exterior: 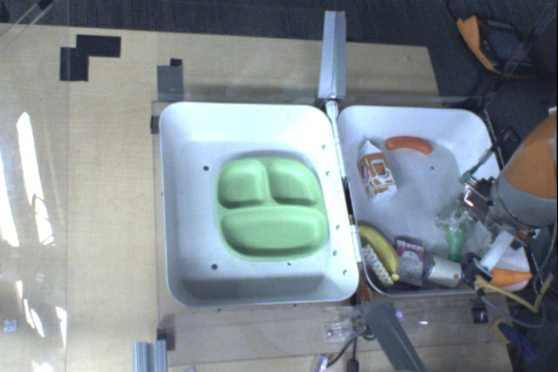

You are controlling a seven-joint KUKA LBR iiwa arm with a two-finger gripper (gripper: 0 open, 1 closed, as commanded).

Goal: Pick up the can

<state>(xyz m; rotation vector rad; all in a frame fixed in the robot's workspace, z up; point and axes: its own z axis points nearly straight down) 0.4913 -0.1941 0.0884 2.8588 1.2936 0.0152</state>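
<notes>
Even bright light, left glare, slight softness.

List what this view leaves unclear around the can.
- Can, camera view: its label is too small to read, and a dark packet hides its left end.
- Green item, camera view: blurred and partly covered by the arm, so its kind is unclear.
- Orange item, camera view: partly covered by the arm, so its kind is unclear.

The pale wooden table [253, 65] bore two shallow white bins set edge to edge, the left bin [179, 187] and the right bin [453, 125]. A black patch [87, 55] lay flat toward its far left corner.
</notes>
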